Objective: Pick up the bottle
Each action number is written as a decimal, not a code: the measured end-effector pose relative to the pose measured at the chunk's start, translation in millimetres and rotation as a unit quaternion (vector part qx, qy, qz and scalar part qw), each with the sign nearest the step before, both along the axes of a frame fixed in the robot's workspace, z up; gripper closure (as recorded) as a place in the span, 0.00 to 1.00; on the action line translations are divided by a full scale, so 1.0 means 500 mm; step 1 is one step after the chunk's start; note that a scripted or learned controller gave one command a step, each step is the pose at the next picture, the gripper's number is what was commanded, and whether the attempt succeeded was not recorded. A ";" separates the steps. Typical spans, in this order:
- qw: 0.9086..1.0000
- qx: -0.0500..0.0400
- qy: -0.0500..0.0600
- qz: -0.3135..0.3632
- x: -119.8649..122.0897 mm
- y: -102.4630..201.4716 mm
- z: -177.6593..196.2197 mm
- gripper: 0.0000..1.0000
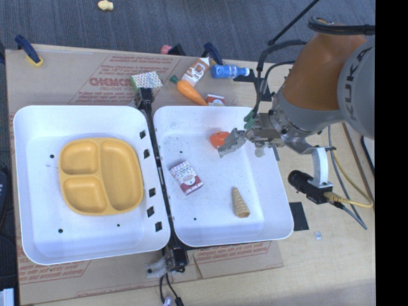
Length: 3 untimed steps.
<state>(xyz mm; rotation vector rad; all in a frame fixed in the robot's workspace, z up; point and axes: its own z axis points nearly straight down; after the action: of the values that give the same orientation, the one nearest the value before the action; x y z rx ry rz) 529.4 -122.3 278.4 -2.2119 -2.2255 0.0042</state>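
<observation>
**Arm over right bin, bottle outside on the bench**

Grey arm with orange band (319, 69) reaches in from the right. Its two-finger gripper (231, 143) hangs over the upper right part of the right white shallow bin (271, 225). Cannot tell from this angle whether the gripper is wide or narrow; nothing visible between its tips.

Small orange-red rounded object (218, 138) lies in the right bin, just beside the gripper tip, on its left.

Blue plastic bottle (226, 71) lies on its side on the brown cardboard-covered bench (76, 81), beyond the far edge of the right bin, apart from the gripper.

Near it on the bench: a white bottle with orange label (195, 71), an orange toy carrot (190, 92), a small red-and-white carton (215, 99) touching the bin's far rim.

Also in the right bin: a small red-and-white printed box (185, 176) near the middle, a tan waffle cone (240, 202) toward the near edge.

Left white shallow bin (29, 234) holds a yellow three-compartment plastic tray (101, 174).
</observation>
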 end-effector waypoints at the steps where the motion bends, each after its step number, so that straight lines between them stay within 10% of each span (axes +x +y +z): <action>1: 0.979 -0.001 0.001 -0.202 0.099 0.005 -0.211 0.00; 2: 0.900 -0.001 0.003 -0.436 0.124 -0.022 -0.375 0.00; 3: 0.871 -0.001 0.001 -0.492 0.051 0.140 -0.174 0.00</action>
<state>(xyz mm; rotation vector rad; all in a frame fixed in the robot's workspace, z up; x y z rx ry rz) 555.1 -52.3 191.6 -3.0194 -0.8502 0.0060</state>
